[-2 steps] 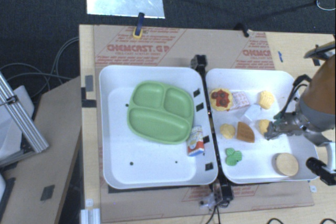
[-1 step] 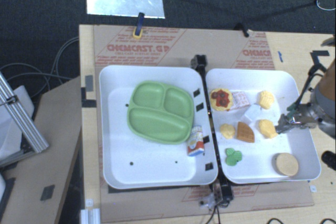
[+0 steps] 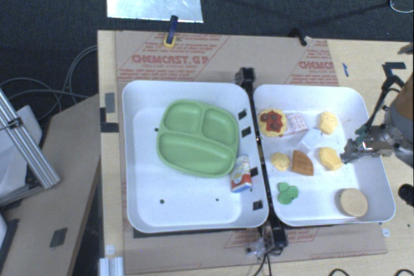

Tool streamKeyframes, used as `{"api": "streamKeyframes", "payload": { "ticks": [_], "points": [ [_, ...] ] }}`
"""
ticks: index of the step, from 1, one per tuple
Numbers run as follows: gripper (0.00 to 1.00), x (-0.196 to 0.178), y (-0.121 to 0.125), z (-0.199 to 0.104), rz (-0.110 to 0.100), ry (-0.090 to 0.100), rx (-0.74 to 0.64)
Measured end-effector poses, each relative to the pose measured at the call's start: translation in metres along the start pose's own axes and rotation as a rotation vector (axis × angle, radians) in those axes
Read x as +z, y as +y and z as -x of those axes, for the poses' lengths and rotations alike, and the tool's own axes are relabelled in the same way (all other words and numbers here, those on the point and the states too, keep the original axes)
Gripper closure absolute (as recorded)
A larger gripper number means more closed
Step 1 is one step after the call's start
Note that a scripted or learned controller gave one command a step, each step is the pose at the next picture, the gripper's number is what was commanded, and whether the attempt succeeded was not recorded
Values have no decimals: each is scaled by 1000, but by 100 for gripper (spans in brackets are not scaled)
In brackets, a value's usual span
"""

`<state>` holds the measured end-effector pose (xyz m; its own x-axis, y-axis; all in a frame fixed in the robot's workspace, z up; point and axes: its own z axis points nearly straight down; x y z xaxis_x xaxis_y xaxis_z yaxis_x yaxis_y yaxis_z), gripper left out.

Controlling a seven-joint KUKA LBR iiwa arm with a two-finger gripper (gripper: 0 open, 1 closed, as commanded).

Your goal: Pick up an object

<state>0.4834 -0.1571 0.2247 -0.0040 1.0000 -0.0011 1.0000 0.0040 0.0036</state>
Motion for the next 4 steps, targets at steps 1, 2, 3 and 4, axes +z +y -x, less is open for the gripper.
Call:
{"api": "streamKeyframes", "payload": {
  "ticks": [1, 2, 3, 4],
  "points": [
    [100, 0, 22, -36, 0, 1, -2],
    [100, 8, 58, -76, 1, 2, -6],
    [100, -4, 86, -129, 1, 2, -6],
    [100, -9, 120, -170, 1, 2, -3]
  ]
}}
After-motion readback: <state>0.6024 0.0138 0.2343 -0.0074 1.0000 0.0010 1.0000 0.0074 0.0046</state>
